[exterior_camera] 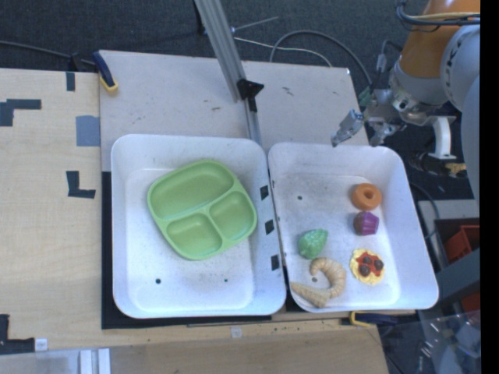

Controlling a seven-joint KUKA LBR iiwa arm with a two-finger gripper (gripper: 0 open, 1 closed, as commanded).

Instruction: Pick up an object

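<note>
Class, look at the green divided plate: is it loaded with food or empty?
Empty: the plate shows three bare green sections. The toy foods lie in the right bin.

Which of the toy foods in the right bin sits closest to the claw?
The orange donut. It lies nearest the bin's far edge, below the claw, while the purple piece, green piece, croissant and tart lie farther toward the front.

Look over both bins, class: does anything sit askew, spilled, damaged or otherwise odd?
Nothing is spilled or broken. The green divided plate lies turned at an angle to the left bin's walls. In the right bin the croissant rests against the near wall. The gripper hangs above that bin's far edge, holding nothing.
</note>
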